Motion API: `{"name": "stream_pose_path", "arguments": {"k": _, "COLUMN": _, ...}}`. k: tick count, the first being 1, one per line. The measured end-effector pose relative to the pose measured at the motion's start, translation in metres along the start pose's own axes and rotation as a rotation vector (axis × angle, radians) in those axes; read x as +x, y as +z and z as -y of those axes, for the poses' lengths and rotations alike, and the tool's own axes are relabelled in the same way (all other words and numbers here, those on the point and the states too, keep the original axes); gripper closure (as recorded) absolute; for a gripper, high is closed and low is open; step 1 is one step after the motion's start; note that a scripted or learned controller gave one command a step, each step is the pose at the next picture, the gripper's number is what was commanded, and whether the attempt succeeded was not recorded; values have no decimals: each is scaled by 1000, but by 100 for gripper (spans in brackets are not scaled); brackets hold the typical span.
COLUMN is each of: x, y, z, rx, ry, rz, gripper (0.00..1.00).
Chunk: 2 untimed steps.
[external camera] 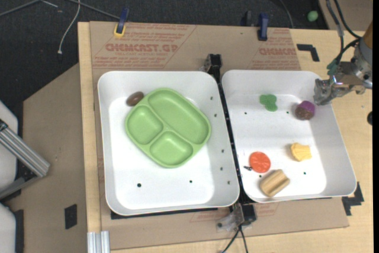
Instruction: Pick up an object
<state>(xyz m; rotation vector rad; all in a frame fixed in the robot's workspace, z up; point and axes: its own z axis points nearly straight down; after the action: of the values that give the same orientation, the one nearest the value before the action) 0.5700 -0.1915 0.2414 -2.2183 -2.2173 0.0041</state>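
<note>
Left bin (112, 145) was seen left of centre, holding a green three-compartment tray (168, 127) tilted diagonally in its upper middle. A small brown object (135, 98) was lying just beside the tray's upper-left edge, on the bin floor. Right bin (237, 127) was butted against it, right of centre. Five items were spread across it, all apart from each other: green piece (269, 102) upper middle, purple round object (305, 109) upper right, red-orange disc (259, 162) lower left, yellow piece (301, 152) lower right, tan block (274, 182) near the bottom rim, just below the disc. Gripper (324, 92) was seen at the right edge of the frame, over the right bin's upper-right rim, near the purple object but not touching it. Nothing was seen held; jaw opening could not be told from this angle.
</note>
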Motion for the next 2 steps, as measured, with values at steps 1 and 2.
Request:
{"name": "stream_pose_path", "arguments": {"k": 1, "x": 0, "y": -2, "z": -1, "rx": -5, "ry": -1, "rz": 1, "gripper": 0}}
{"name": "stream_pose_path", "arguments": {"k": 2, "x": 0, "y": 37, "z": -3, "rx": -3, "ry": 0, "rz": 1, "gripper": 0}}
